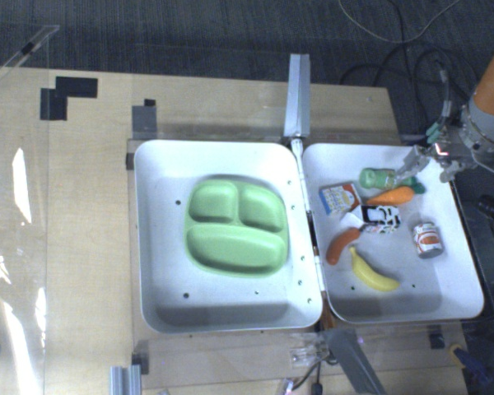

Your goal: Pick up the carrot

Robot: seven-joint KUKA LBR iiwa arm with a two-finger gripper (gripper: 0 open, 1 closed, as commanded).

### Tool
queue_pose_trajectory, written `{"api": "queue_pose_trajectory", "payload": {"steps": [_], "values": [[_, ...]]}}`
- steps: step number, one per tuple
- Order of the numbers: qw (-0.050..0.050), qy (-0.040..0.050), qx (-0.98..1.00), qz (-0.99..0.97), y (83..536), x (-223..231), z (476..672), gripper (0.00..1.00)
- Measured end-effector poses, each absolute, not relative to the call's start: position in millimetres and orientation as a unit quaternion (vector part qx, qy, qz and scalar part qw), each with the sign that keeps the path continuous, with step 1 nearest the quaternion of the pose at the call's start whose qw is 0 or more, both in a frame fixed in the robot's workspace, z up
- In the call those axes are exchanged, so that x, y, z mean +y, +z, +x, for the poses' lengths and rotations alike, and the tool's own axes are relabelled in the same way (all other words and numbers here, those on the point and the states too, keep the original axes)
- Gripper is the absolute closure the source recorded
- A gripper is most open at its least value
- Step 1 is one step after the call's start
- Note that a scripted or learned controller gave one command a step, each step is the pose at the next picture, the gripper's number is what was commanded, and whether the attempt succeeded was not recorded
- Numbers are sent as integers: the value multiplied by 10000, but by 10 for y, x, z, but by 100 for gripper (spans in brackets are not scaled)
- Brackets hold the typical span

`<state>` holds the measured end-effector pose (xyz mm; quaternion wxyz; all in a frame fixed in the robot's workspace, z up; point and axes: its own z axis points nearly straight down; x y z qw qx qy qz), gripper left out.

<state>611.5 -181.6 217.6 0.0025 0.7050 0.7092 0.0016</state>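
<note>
Looking down at the bench from the fixed camera: two white bins side by side, left bin [148, 245] and right bin [453, 295].

Left bin holds a green divided tray [235, 225], three compartments, sitting roughly mid-bin.

Right bin has all the small stuff. Carrot [389, 197] lies on its side in the upper half, orange body with its green top end pointing right, toward the bin's right wall. Just above it, a green bottle [377, 177] lying down. Left of the carrot, a small blue-and-white packet [338, 197]. Directly below the carrot and touching or nearly touching it, a black-and-white item [380, 216]. Lower left of that, an orange-red sausage-shaped piece [342, 244]; below it a banana [372, 275]. A small can [428, 239] lies near the right wall.

Arm comes in from the right, orange band visible at the frame edge. Gripper [418, 160] sits over the bin's upper right corner, just right of the bottle and above the carrot's green end. Nothing visible between the fingers. Cannot tell whether they're apart or together, too small and cluttered.
</note>
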Motion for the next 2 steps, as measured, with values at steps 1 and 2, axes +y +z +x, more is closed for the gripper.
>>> {"api": "queue_pose_trajectory", "payload": {"steps": [1,2], "values": [[58,42,7590,6511,977,-1963,6272,0],[115,43,8448,5349,958,-1660,6190,0]]}}
